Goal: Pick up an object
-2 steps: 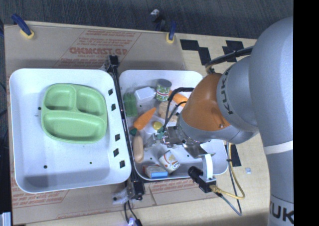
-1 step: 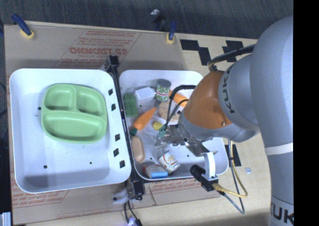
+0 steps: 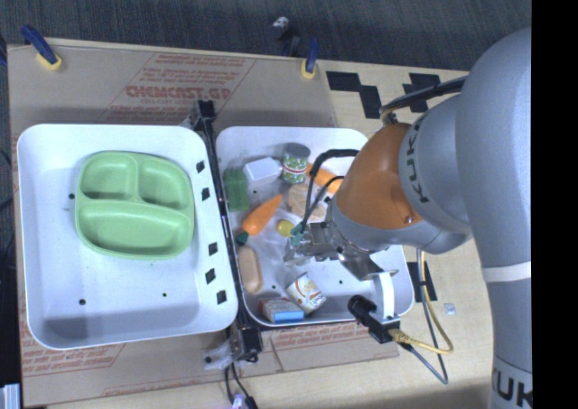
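The right bin (image 3: pixel 271 138) holds several small items: an orange carrot (image 3: pixel 263 214), a green piece (image 3: pixel 237 189), a white block (image 3: pixel 261 169), a small can with a green label (image 3: pixel 294 166), a hotdog-like bun (image 3: pixel 249 270), a white cup with a red print (image 3: pixel 306 291) and a blue and white box (image 3: pixel 283 311). My gripper (image 3: pixel 303 245) reaches down into the middle of this bin, just right of the carrot and above the cup. A small yellow piece (image 3: pixel 284 227) lies right beside it. The arm's wrist covers the bin's right half.
The left bin (image 3: pixel 45 299) carries a green divided plate (image 3: pixel 135 202). A black clip strip (image 3: pixel 213 209) runs between the two bins. Cables (image 3: pixel 424 335) trail off the bench at the lower right. Blue clamps (image 3: pixel 311 57) hold the cardboard sheet at the back.
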Robot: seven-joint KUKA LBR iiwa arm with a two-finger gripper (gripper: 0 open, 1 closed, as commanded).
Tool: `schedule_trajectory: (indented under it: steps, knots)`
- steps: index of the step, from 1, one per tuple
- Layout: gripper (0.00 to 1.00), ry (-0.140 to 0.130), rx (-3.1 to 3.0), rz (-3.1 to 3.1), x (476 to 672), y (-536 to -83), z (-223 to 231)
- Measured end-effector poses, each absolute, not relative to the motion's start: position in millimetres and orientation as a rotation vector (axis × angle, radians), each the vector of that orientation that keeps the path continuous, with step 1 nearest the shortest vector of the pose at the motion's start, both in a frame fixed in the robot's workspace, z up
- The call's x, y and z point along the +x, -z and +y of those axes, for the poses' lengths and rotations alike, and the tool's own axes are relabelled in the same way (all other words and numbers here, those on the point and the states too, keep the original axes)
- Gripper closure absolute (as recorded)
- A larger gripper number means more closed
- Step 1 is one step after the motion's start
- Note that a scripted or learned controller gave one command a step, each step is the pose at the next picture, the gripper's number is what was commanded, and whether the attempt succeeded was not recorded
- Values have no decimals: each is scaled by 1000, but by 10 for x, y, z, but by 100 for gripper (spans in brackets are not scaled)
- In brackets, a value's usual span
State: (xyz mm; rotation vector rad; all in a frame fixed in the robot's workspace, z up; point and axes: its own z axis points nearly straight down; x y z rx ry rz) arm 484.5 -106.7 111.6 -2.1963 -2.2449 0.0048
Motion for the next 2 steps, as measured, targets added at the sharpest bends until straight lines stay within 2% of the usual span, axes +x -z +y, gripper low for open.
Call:
schedule_trajectory:
  steps: [1,2]
  knots:
    - [100,0,-2218,-2229,4773,-2124,-1842]
    - [100,2,-2218,-2229,4777,-2224,-1805]
